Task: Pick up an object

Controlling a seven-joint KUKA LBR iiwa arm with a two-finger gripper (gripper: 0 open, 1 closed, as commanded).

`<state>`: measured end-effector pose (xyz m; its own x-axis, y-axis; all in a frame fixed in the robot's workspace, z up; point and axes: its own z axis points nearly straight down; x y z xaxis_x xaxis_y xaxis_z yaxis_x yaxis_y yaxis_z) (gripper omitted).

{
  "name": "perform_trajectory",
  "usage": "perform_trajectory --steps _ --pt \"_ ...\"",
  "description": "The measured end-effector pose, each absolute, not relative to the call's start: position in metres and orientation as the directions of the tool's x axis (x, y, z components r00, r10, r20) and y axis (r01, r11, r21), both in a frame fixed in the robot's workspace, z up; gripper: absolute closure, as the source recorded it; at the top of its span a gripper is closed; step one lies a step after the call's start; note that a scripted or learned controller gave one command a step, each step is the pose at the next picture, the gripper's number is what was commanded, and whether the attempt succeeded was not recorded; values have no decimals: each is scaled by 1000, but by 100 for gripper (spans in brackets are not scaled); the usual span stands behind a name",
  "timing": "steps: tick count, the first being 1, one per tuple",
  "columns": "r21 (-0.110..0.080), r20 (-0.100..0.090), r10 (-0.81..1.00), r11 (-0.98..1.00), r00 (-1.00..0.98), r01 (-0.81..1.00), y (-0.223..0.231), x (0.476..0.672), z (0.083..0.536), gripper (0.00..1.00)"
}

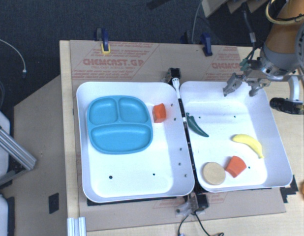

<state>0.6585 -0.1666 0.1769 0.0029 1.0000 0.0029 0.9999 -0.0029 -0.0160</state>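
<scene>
Up in the upper right of the frame, the gripper (242, 87) hangs over the far edge of the right bin (270, 127), its two fingers (231, 86) splayed wide apart with nothing between them. One finger points down-left, the other sits a little to the right, and both tips stand above bare white floor near the bin's upper rim. Above them the grey wrist climbs to the orange band of the arm (285, 36), and the frame's right edge cuts the arm off, so the rest of it is lost. Cables and a dark fitting beside the wrist are hard to sort out.

Down the right bin now: a green pepper (196, 125) lies against the left wall, long axis slanting from upper left to lower right, thin tip toward the lower right. The banana (249, 144) rests right of centre, well apart from the gripper, its long axis running from upper left to lower right with a downward curve at the right end. Below it an orange-red block (235, 166) sits tilted, just beside a tan round disc (213, 173) near the bin's lower rim; whether the two touch is hard to tell.

Over in the left bin (122, 181), a blue divided plate (120, 123) fills the upper left, and a small orange block (159, 112) stands just to its right.
</scene>
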Motion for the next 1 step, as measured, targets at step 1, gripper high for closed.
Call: perform_trajectory --steps 1 --pt "0 0 1000 0 0 1000 -166 662 187 0"
